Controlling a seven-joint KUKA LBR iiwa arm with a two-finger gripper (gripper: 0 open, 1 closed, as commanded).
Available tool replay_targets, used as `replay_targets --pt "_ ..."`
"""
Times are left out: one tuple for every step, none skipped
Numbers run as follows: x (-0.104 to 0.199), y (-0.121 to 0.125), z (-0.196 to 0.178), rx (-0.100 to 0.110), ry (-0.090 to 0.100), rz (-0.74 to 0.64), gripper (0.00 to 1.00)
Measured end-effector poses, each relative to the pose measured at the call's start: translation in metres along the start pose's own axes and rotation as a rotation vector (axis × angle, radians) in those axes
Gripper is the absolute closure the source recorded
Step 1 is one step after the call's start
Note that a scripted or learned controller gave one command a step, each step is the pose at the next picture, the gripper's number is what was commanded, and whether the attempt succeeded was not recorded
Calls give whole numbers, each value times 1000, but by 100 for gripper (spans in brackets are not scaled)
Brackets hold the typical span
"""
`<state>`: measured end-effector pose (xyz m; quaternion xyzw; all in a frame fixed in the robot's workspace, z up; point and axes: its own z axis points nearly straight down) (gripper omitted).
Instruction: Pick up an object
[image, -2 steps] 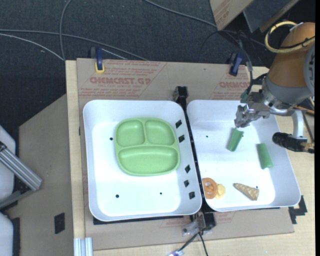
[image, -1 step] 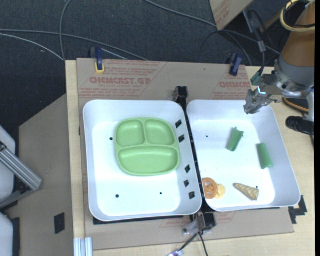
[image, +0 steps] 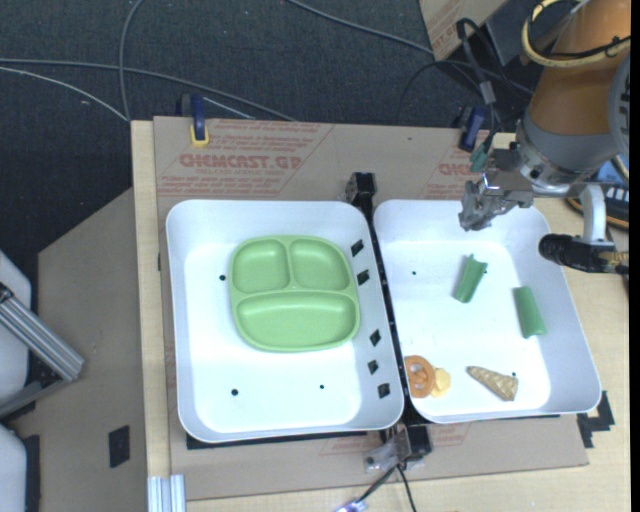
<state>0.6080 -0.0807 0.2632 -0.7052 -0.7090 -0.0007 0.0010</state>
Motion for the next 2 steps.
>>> replay_targets --pt "64 -7 4 2 1 -2 100" --pt "124 -14 3 2 1 -1 100"
